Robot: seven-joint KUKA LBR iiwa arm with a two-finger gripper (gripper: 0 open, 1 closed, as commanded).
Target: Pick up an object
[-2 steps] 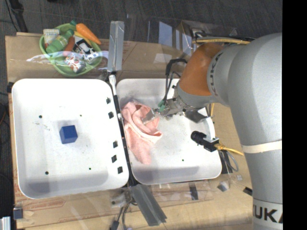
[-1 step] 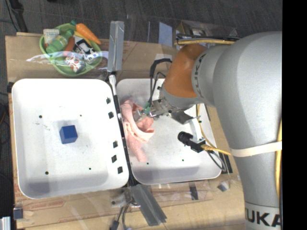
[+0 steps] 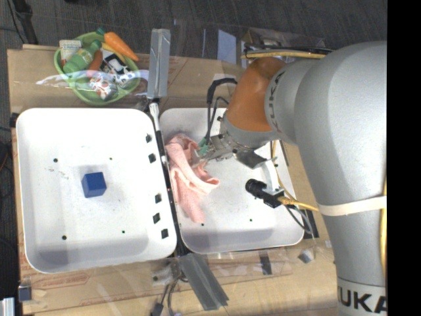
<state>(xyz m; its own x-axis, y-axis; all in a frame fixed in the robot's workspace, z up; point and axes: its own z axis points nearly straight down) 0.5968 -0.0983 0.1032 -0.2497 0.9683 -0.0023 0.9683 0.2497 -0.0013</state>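
While two bins hold one blue cube [image 3: 94, 184] and one pink cloth [image 3: 187, 176], hand [image 3: 209, 151] grip unclear.

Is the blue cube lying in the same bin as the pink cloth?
No, the blue cube lies in the left bin, the pink cloth in the right bin.

The bulky grey arm [image 3: 342, 143] bears an orange band [image 3: 253, 101], black cables and white "UKA" lettering.
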